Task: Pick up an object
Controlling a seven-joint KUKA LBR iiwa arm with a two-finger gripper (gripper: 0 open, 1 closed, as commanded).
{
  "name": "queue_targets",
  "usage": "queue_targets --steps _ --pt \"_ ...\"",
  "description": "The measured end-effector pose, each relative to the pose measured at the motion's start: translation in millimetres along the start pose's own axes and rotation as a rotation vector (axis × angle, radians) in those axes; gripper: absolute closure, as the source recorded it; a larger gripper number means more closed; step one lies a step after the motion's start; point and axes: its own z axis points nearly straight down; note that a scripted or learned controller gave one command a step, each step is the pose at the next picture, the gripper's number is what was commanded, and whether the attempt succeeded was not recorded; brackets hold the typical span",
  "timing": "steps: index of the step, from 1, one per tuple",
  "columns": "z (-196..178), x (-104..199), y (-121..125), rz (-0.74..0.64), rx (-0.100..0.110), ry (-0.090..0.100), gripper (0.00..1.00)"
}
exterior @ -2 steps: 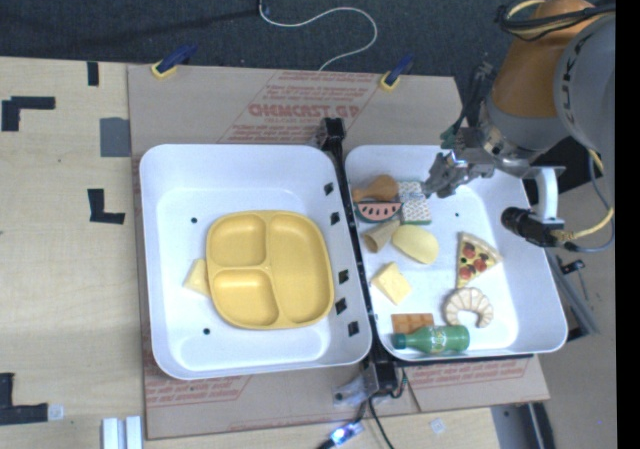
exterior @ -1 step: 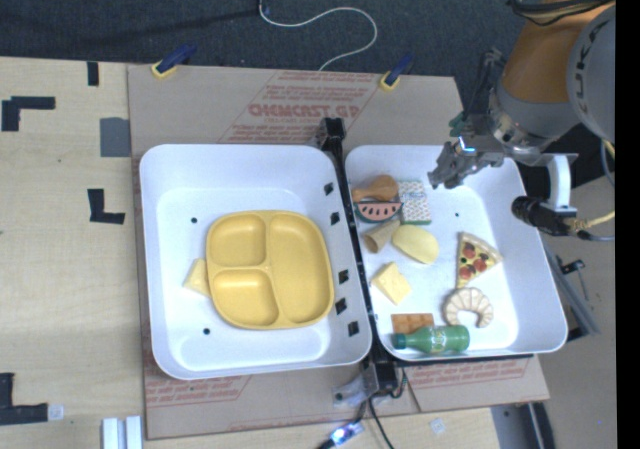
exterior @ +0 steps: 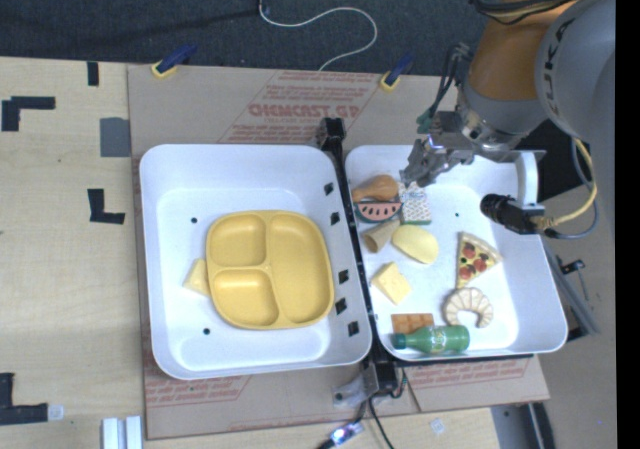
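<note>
Here we are over the tabletop [exterior: 70,237], two white bins side by side. The left bin [exterior: 165,187] carries a yellow divided plate [exterior: 270,269] with a pale wedge [exterior: 196,278] tucked under its left edge. All the choice is in the right bin [exterior: 530,327], and that looks to be why the arm [exterior: 540,47] leans in from the right over that bin's top left part.

The end effector [exterior: 422,169] hangs low just above a small speckled piece [exterior: 416,207], with the watermelon slice [exterior: 379,209] and a brown bun [exterior: 376,186] just beside it. Whether it is open or closed I cannot tell from this angle, and nothing can be seen gripped.

The crowd there is tight: cone [exterior: 378,236], lemon-yellow piece [exterior: 417,243] and cheese block [exterior: 392,283] lie near one another. The pizza slice [exterior: 476,259], croissant [exterior: 469,307] and green bottle [exterior: 432,340] lie further apart toward the front. My read: the pick is aimed at that top cluster, and close neighbours could spoil a clean grip.
</note>
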Motion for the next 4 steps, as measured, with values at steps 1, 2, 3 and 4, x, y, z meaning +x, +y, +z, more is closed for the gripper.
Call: queue_targets --steps 1,2,3,4 --pt "0 43 -7 0.0 0.002 0.0 1.0" --pt "-4 84 -9 0.0 0.001 0.0 1.0" --pt "16 85 -12 0.004 0.003 -0.002 1.0" --pt "13 87 -14 0.002 0.002 -0.001 1.0"
